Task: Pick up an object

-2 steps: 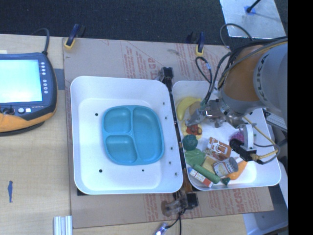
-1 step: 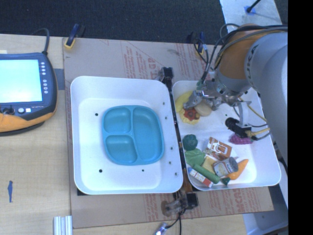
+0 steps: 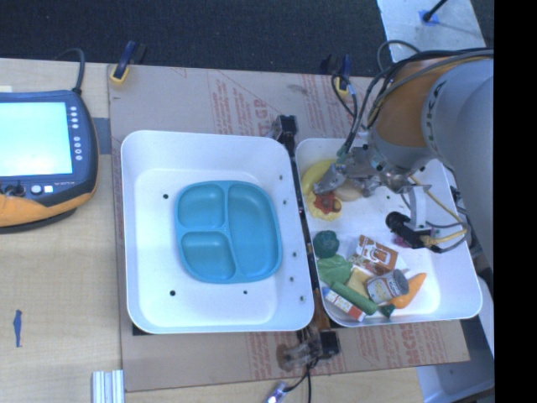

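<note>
Camera view shows me the arm (image 3: 436,107) reaching over the right bin (image 3: 457,296), with the left bin (image 3: 143,225) and its blue divided plate (image 3: 228,230) well off to the gripper's left. The gripper (image 3: 329,183) sits low over a yellow and red toy (image 3: 323,200), possibly touching it; whether the fingers are apart or together I cannot tell. Below the gripper lie a dark green ball (image 3: 325,243), green packets (image 3: 336,273), a brown packet (image 3: 375,255) and a carrot (image 3: 411,290).

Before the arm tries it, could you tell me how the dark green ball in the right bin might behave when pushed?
The dark green ball looks round, so it would probably roll. It sits loose on the right bin floor, so a nudge may send it toward the toy pile.
</note>
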Robot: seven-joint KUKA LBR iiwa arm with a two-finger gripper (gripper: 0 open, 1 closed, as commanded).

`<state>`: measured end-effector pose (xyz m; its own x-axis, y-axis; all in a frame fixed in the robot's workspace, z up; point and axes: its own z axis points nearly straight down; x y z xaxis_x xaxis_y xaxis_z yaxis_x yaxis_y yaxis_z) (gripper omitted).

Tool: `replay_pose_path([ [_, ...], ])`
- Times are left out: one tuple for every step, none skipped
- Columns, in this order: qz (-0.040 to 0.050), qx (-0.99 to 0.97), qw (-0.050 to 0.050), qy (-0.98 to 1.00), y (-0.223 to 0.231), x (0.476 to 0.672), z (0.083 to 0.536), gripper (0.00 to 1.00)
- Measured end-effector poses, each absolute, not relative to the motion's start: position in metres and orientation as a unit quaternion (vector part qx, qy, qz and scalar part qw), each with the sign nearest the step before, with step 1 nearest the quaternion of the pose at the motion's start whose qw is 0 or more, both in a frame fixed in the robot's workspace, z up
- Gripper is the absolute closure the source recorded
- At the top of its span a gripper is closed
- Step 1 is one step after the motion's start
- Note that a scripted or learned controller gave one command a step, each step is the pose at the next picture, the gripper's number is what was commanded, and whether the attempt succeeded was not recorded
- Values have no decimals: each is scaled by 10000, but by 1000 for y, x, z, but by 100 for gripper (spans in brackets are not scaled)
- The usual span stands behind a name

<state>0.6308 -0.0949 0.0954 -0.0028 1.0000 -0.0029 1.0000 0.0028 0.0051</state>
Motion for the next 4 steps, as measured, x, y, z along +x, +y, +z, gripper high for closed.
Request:
replay_pose_path([
  [2, 7056, 1, 7087, -82, 640, 194, 0],
  [-29, 7057, -20, 7085, -113, 569, 123, 0],
  [-20, 7055, -17, 7087, -135, 475, 125, 0],
  [-9, 7049, 2, 7093, -122, 507, 92, 0],
])
